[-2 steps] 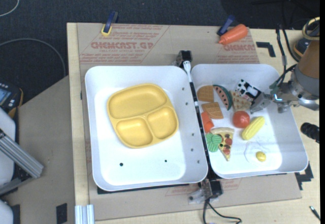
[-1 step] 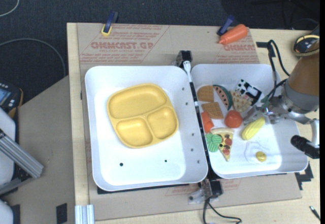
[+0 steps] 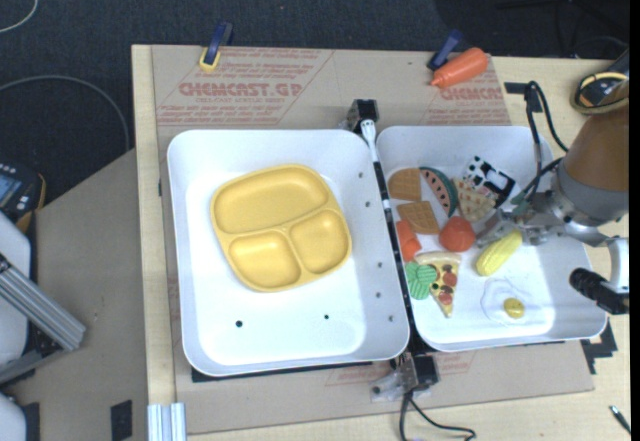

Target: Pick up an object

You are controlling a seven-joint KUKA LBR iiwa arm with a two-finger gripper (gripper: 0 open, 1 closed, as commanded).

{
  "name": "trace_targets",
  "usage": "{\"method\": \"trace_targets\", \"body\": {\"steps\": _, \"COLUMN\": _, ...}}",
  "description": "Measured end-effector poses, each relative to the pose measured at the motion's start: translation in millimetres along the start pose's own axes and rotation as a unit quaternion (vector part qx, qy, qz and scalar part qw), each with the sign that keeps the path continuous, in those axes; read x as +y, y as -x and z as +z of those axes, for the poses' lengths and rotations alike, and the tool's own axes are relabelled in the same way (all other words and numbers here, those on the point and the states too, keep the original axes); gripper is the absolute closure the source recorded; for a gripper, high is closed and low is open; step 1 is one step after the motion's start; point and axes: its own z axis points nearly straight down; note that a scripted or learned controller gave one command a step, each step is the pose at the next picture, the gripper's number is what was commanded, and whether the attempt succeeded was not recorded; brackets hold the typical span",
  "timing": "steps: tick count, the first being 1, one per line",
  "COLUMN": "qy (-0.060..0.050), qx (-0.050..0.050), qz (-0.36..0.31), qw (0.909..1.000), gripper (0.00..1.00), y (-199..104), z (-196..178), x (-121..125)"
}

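The arm (image 3: 598,161) reaches over the right bin (image 3: 530,329), its gripper (image 3: 512,219) low among the toy food. The state of the pincer cannot be told from this view; nothing is visibly grasped. Nearest candidate: a yellow corn cob (image 3: 498,253) just beside the gripper, with a red tomato (image 3: 458,234) and a pizza slice (image 3: 440,281) close by. The left bin (image 3: 200,329) holds a yellow divided plate (image 3: 280,226). Judged step: approach, grasp not confirmed. Next move calls for centring on one item, closing, then lifting clear.
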Motion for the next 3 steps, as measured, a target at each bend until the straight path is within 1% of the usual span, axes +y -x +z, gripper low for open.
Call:
{"method": "trace_targets", "body": {"steps": 1, "qy": 0.002, "qx": -0.001, "qz": 0.000, "qw": 1.0000, "gripper": 1.00, "y": 0.3, "z": -11.4, "x": 0.9}}
{"method": "trace_targets", "body": {"steps": 2, "qy": 0.005, "qx": -0.002, "qz": -0.001, "qw": 1.0000, "gripper": 1.00, "y": -4.2, "z": -73.8, "x": 3.7}}
{"method": "trace_targets", "body": {"steps": 3, "qy": 0.006, "qx": -0.002, "qz": -0.001, "qw": 1.0000, "gripper": 1.00, "y": -1.8, "z": -133.2, "x": 13.3}}
